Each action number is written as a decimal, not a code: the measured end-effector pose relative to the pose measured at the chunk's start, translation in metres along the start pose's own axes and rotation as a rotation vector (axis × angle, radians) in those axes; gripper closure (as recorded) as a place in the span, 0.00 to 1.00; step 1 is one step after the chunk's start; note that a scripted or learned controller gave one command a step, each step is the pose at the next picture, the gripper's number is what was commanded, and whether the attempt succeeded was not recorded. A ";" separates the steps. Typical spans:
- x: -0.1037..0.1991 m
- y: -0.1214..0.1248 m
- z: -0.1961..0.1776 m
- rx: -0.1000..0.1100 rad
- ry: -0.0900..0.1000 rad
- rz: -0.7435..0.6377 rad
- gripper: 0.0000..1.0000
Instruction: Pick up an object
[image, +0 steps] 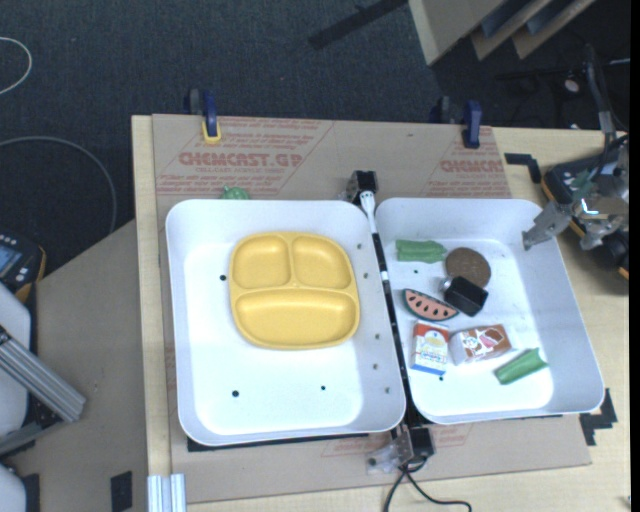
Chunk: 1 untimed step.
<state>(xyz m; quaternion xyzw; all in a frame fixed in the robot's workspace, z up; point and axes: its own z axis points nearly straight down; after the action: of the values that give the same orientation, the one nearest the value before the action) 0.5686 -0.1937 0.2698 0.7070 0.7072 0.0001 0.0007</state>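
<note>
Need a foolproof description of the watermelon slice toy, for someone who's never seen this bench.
Look in the right white bin, near its left wall. The watermelon slice lies just left of a small black block: the one red wedge with dark seeds.

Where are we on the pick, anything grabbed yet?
Done: nothing visibly picked. The green piece, brown disc, black block, watermelon slice, two small cartons and green stick all lie in the right bin. In hand: the gripper sits at that bin's upper right rim. Left: descend, grasp, lift.
</note>
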 end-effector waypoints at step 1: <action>0.000 0.001 -0.011 -0.004 -0.002 -0.001 1.00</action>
<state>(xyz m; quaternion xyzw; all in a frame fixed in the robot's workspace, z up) 0.5693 -0.1939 0.2809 0.7066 0.7076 0.0007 0.0026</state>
